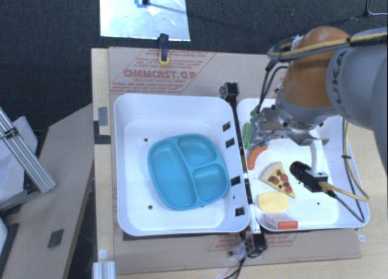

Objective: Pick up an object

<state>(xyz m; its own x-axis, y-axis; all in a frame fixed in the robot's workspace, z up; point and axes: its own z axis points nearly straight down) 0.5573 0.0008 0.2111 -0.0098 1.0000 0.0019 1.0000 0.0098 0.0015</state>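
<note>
Pale bench [66,150] on a dark carpeted floor [48,29], carrying two white bins side by side. Left bin [130,168] contains one blue plate [188,171], lying flat. The tool [262,131] is low over the right bin [339,211], at its left wall; whether it is open or closed cannot be told, and no grasp is visible. A green piece [247,133] lies just beside the tool against that wall, with the carrot [256,154] just below it. Pizza slice [277,178], yellow disc [273,201] and box [279,222] line the near-left corner. The bin's right half is bare.
</note>
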